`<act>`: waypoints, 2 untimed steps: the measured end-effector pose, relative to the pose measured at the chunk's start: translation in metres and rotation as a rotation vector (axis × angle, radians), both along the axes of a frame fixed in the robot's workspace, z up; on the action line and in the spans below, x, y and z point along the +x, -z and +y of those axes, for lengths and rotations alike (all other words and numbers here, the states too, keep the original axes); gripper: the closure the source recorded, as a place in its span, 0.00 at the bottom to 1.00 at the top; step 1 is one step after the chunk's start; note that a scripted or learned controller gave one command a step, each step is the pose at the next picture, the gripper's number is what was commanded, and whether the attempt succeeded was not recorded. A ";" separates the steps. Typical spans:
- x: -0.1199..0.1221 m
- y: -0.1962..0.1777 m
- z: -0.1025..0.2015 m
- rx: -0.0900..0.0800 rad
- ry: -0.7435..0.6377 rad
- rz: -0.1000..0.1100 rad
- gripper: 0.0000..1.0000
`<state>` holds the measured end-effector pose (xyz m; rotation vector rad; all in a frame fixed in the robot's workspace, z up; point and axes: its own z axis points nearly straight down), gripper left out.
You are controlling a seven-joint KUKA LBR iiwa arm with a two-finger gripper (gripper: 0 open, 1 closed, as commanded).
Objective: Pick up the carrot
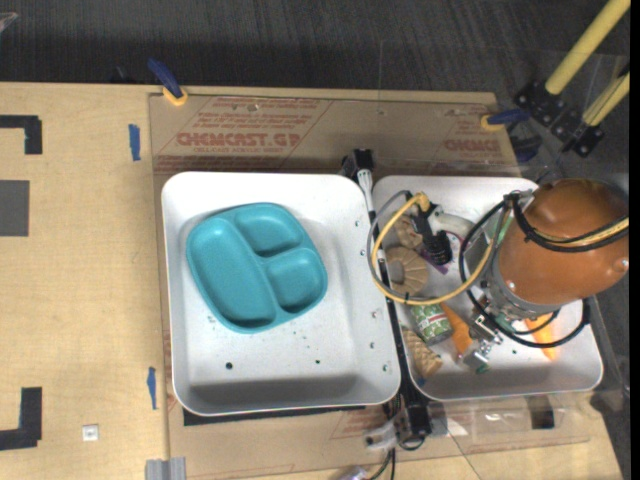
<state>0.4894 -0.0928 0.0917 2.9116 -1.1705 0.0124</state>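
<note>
Carrot (pixel 459 331) at lower right of frame, arm (pixel 560 243) reaching straight down over it, gripper (pixel 480 346) touching it, open or closed impossible to tell.

I see two bins side by side on the bench (pixel 80 268). The left bin (pixel 300 368) holds a divided plate (pixel 258 265), set toward its left side. In the right bin (pixel 572 364), the carrot (pixel 458 334) lies near the front, just right of a small packet (pixel 431 321). The arm (pixel 560 243) hangs over that bin's right half.
</note>
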 end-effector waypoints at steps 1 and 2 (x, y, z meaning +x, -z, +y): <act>0.004 0.001 0.003 0.007 -0.224 0.008 1.00; 0.006 0.001 -0.003 0.013 -0.441 -0.003 1.00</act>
